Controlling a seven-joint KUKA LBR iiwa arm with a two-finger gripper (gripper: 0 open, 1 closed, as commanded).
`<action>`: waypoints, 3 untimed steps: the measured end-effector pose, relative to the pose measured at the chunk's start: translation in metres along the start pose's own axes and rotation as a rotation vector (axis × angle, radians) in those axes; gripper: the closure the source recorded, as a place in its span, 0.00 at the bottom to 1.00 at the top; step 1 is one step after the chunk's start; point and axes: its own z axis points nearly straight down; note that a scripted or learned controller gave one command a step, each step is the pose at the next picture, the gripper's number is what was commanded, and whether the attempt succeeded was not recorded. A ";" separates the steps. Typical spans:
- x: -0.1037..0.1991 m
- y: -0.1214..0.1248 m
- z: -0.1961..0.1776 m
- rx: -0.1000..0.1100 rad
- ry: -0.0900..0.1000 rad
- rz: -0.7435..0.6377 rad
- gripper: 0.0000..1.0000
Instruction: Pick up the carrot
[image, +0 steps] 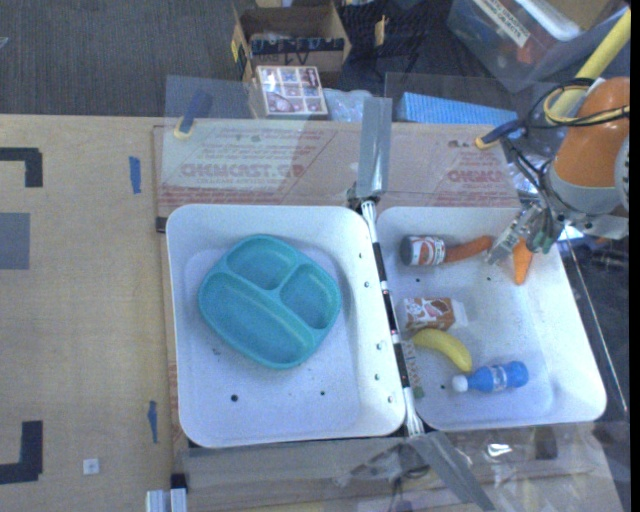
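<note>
Carrot: small orange tapered carrot (522, 262), in the right shallow white bin (575, 330) toward its 2 o'clock corner, point downward, hanging from the gripper.
Gripper: grey two-finger gripper (527, 237), at 12 o'clock of the carrot, fingers narrow and closed on the carrot's upper end.
Arm: grey arm with orange band (590, 130), at 1 o'clock of the gripper.
Sausage: long orange-red sausage-shaped piece (467, 249), lying at 9 o'clock of the carrot, just beside it.
Can: small red and white can (424, 250), on its side, touching the sausage's left end.
Packet: brown and white snack packet (432, 313), at 7 o'clock of the carrot.
Banana: yellow banana (444, 348), just below the packet.
Bottle: blue plastic bottle with white cap (492, 378), on its side, at 6 o'clock of the carrot.
Tray: teal divided plastic plate (268, 298), in the left shallow white bin (200, 400), well apart at 9 o'clock.
</note>
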 end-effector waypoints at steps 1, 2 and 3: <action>0.077 0.017 -0.017 0.005 0.008 0.273 1.00; 0.074 -0.026 -0.031 0.008 0.008 0.679 1.00; 0.059 0.030 -0.073 0.005 0.003 0.546 1.00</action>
